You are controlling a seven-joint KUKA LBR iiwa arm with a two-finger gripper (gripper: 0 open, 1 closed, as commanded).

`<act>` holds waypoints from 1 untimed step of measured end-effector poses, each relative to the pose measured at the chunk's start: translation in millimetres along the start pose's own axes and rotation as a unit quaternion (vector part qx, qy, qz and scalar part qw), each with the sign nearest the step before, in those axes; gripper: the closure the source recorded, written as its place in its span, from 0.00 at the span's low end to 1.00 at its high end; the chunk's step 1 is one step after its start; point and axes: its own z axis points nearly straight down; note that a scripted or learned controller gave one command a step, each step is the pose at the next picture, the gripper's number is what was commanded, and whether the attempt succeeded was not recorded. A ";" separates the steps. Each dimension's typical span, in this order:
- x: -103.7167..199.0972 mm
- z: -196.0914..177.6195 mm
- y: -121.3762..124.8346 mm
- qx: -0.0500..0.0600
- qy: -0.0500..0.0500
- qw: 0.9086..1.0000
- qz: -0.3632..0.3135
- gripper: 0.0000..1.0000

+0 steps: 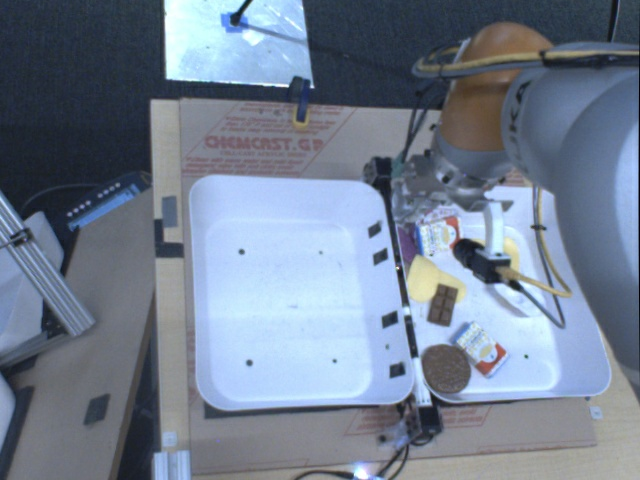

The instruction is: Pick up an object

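The grey arm (575, 118) with its orange band (495, 78) reaches in from the right and hangs over the far end of the right bin (560, 373), its gripper (420, 203) low by that bin's far left corner, close to the rim it shares with the left bin (290, 298). Whether the gripper is released or clenched cannot be told, since the wrist and cables hide its tip. The things to pick lie along the left half of the right bin. A small white packet with red and blue print (438, 235) sits just beside the gripper, near the far left corner, with a purple scrap (408, 243) at its left edge. Toward the near side lies a pale yellow wedge (432, 278), and a brown bar (444, 306) overlaps its near edge. A red and white carton (479, 348) lies nearer the near rim, and a round brown disc (445, 367) rests in the near left corner, just beside the carton. A black fitting (482, 260) on a yellow cable (540, 286) hangs over the middle of this bin. Both bins rest on a cardboard sheet (265, 138) on the bench.
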 end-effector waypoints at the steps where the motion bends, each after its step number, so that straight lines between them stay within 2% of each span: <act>1: -21.6 -102.2 29.3 -0.002 -0.004 1.000 0.005 1.00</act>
